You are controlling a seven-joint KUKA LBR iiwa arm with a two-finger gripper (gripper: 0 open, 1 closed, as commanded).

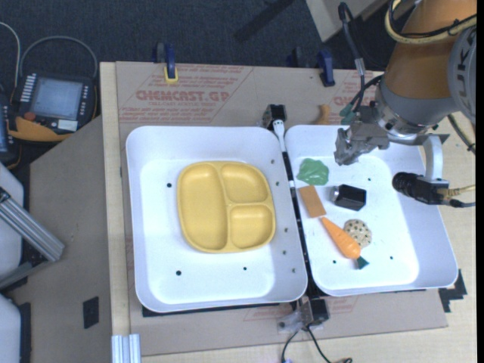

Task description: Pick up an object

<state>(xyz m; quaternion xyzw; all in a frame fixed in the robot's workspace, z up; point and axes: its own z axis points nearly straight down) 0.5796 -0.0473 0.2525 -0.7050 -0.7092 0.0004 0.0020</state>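
Clutter sits in the right bin [423, 267] alone: we count 5 small things there, grouped toward its left half. A green leafy piece [313, 172] lies farthest, a tan wooden block [311, 201] just near of it along the bin's left wall, a small black box [350, 197] to the right of that block, then an orange toy carrot [342, 239] lying at a slant with its green tip pointing near-right, and a speckled cookie [358, 231] touching the carrot's right side. We judge this grouping leaves any of them open to a pick from above, though the carrot and cookie crowd each other.

The left bin [144, 203] holds a yellow divided plate [226, 206] with 3 compartments, resting near its middle, well apart from the small items; we take it as a likely drop place, not the target.

The claw [349, 148] hangs over the far part of the right bin, between the green piece and the black box but above them, with nothing seen between its fingers. From this angle we cannot tell whether it is open or closed. We judge the pick not yet made, and the green piece or black box the nearest candidates. Both bins rest on a cardboard sheet [227, 82] clamped to the worktop [467, 165].
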